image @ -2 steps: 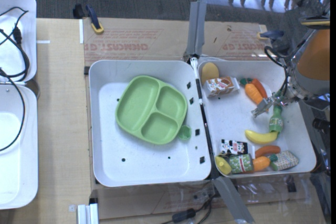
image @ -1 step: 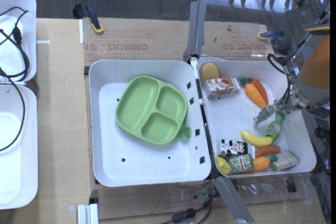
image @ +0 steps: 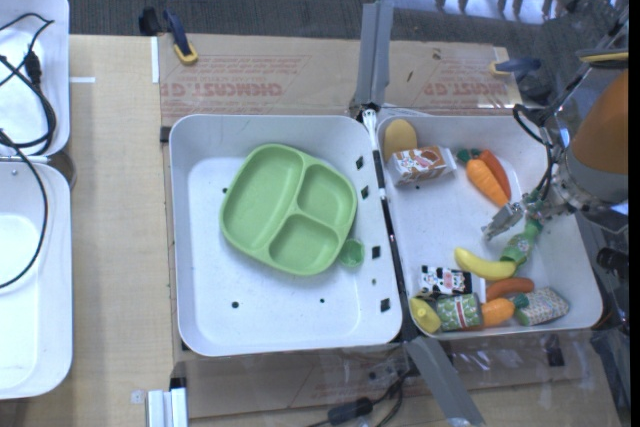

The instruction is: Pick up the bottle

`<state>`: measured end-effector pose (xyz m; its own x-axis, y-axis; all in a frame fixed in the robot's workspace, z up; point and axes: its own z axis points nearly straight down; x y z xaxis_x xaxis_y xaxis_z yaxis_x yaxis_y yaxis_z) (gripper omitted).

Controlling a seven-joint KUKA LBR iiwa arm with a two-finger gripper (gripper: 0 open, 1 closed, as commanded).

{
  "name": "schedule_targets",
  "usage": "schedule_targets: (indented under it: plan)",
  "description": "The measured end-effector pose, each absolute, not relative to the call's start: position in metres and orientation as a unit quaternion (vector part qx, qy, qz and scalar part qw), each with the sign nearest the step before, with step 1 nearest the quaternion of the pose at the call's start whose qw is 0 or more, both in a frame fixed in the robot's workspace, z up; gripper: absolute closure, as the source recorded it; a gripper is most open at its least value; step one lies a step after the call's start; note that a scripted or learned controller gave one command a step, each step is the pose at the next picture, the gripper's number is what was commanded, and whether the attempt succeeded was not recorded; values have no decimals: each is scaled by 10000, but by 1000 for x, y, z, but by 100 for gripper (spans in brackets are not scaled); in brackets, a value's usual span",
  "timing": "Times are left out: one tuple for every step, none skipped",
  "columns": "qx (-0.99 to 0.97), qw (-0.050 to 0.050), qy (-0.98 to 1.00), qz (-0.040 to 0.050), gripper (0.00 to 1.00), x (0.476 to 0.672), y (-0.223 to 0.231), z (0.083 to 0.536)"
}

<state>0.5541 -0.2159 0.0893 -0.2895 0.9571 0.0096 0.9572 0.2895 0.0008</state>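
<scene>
A small green bottle (image: 521, 243) lies in the right bin (image: 440, 215), near its right wall and just above a banana (image: 484, 264). My gripper (image: 504, 220) hangs low over the bin from the right, its silver tip pointing down and left. It sits right at the bottle's upper end. The wrist above it hides part of the bottle, so I cannot make out whether the bottle is gripped.
The right bin also holds a carrot (image: 488, 177), a snack packet (image: 422, 165), a yellow round piece (image: 401, 137), a black-and-white carton (image: 445, 280) and a row of items along its front wall. In the left bin (image: 200, 295) lies a green divided plate (image: 290, 208).
</scene>
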Motion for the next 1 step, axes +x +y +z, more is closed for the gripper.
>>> schedule_targets:
  plan:
    - [-5976, 41, -8018, -10, 100, 553, -218, 96]
